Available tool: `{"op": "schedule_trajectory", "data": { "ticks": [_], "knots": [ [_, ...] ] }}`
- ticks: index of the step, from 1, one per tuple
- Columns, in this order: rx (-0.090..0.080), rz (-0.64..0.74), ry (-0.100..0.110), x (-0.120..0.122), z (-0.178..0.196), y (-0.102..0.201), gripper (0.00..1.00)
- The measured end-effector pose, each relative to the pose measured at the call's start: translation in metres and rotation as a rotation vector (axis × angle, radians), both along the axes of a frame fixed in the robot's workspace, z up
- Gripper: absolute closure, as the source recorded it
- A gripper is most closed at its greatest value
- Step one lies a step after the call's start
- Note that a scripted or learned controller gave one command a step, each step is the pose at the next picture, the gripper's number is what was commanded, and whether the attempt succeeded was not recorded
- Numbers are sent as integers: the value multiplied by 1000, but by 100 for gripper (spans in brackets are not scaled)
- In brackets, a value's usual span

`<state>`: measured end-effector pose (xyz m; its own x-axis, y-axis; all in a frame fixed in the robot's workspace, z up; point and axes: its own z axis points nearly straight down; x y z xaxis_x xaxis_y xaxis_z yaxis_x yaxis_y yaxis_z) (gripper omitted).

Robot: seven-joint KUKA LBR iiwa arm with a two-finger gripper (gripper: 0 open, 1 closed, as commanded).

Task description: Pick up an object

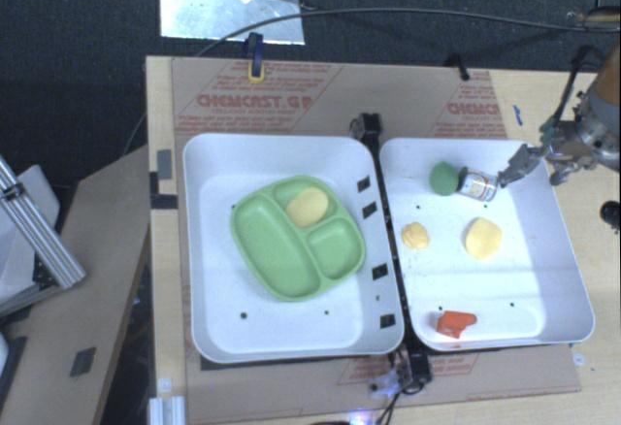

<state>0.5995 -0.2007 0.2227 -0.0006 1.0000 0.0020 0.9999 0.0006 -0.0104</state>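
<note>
The right bin (558, 268) holds a green ball (443, 178), and a small white-and-brown can (477, 185) lies on its side touching the ball. A small yellow lump (415, 236), a larger pale yellow lump (483, 238) and an orange piece (455, 322) lie closer to the front. My gripper (539, 170) hangs over the bin's far right corner, just right of the can. It is open, with nothing between its fingers, and the left fingertip (515, 170) is close to the can.
The left bin (218, 316) carries a green divided plate (281, 258) with a yellow food item (309, 207) in its top compartment. A black divider strip (380, 219) runs between the bins. A clamp (255, 56) sits at the bench's far edge.
</note>
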Motion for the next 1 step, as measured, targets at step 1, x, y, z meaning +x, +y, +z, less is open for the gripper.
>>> {"op": "schedule_trajectory", "data": {
  "ticks": [1],
  "knots": [
    [-3,3,-12,3,8,1,0]
  ]
}}
